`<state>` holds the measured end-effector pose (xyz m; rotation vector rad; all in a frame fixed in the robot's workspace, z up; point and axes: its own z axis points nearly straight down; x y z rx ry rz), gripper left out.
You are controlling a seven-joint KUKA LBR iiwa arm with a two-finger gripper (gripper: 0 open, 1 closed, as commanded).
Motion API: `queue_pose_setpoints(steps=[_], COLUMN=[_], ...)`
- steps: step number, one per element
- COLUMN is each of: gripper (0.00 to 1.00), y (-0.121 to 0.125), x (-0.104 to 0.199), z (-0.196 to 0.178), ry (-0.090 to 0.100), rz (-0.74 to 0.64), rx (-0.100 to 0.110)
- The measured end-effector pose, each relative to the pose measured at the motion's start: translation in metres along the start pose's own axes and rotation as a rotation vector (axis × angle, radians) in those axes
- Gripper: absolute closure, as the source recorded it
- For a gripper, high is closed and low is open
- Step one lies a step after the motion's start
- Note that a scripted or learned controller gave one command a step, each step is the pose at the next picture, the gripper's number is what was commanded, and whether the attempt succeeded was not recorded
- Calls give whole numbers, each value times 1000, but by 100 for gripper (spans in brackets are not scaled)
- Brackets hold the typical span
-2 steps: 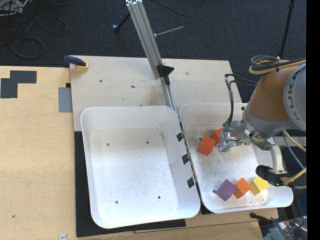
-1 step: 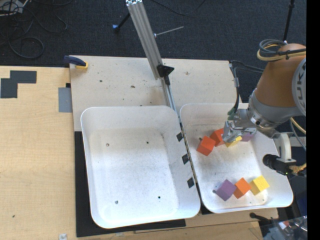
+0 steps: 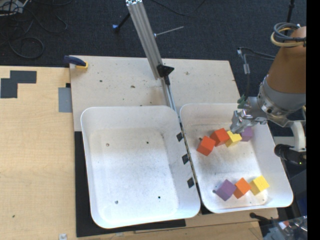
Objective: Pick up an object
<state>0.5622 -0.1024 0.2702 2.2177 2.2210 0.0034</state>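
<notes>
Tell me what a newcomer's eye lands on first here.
The bright blocks in the right bin: an orange block, a red block and a yellow block clustered near its upper part, with a second row near its lower edge. Next, the pincer just above that upper cluster.
</notes>
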Motion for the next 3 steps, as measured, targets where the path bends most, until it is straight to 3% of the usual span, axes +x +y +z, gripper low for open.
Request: queue_pose_setpoints(steps=[1, 3], gripper=[100, 100], y=[1, 20], x=[61, 154], z=[6, 15], ry=[3, 2], rz=[-3, -3], rx=[7, 6])
